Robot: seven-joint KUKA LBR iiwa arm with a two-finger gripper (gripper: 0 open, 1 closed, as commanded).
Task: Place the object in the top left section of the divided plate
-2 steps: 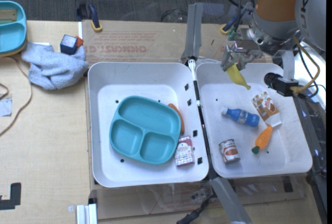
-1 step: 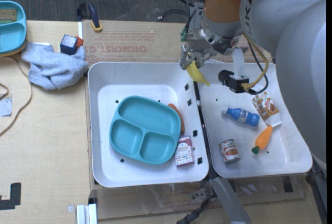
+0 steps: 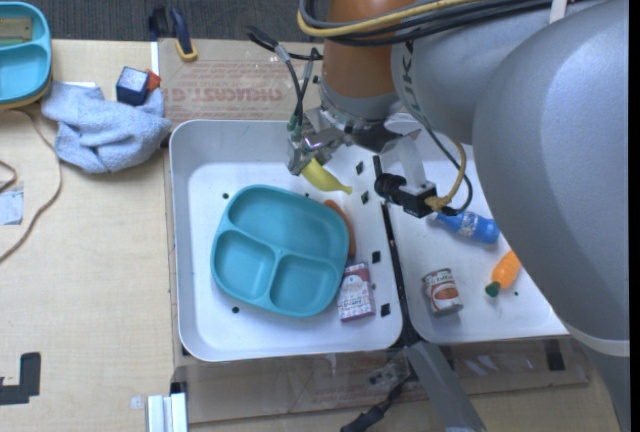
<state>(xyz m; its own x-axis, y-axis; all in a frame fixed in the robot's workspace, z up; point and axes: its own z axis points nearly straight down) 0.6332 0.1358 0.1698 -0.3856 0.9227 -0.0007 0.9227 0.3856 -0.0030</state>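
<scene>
A teal divided plate [image 3: 281, 251] lies in the left white bin [image 3: 200, 190], with three sections. My gripper [image 3: 308, 160] hangs just beyond the plate's far right rim, and a yellow banana-shaped object [image 3: 327, 179] sits between its fingers, sticking out toward the right. The banana hovers over the bin floor next to the plate, outside the plate's sections.
An orange item [image 3: 338, 212] peeks out at the plate's right rim. A small red and white packet [image 3: 355, 293] lies by the plate's near right edge. The right bin [image 3: 520, 315] holds a blue bottle [image 3: 470, 224], a can [image 3: 441, 290] and a carrot [image 3: 504, 273]. A grey cloth [image 3: 105, 127] lies left of the bins.
</scene>
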